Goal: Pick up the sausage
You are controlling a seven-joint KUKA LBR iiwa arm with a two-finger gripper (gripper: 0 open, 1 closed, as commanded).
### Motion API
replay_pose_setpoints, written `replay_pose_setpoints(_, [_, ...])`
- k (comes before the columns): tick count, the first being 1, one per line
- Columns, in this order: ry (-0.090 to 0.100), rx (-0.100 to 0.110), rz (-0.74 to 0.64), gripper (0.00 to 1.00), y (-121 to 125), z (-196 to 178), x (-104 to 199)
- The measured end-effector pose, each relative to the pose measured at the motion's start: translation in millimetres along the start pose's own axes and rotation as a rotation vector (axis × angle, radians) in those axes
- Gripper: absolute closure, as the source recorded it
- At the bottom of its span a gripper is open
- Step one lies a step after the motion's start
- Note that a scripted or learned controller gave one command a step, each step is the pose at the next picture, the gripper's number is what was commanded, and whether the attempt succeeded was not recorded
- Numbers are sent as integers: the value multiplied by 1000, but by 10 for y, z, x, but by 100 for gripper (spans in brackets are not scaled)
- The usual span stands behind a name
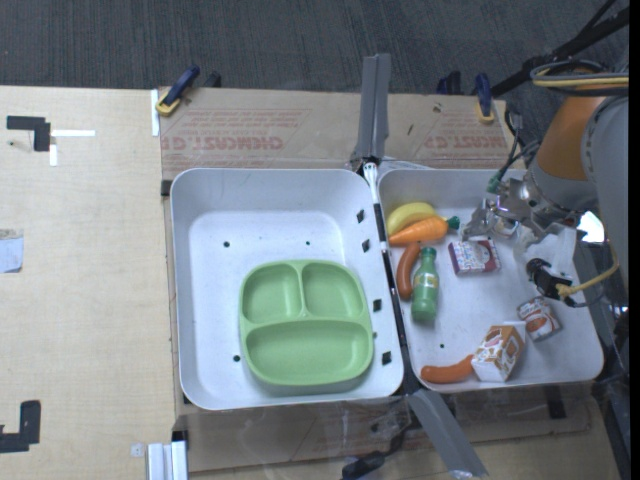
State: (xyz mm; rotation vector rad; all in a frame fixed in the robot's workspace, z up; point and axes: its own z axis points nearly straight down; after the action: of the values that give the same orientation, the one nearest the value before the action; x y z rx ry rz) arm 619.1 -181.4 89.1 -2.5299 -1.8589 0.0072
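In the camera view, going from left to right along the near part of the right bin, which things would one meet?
Sausage → small carton → small can.

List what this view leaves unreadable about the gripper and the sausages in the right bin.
- Gripper: its fingers are too small and cluttered in the camera view to read.
- Sausage by the green bottle: the bottle sits against its right side, hiding that edge.
- Sausage at the front: the small carton covers its right end.
- Red packet: print too small to read.
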Motion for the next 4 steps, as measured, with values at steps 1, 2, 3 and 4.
replay_pose_setpoints(1, [-5, 7, -194, 0, 205, -32, 582])
replay_pose_setpoints(2, [1, -1, -435, 0, -273, -194, 678])
replay_pose_setpoints(3, [2, -32, -209, 0, -604, -131, 546])
replay_pose_setpoints(4, [0, -2, -107, 0, 111, -1117, 152])
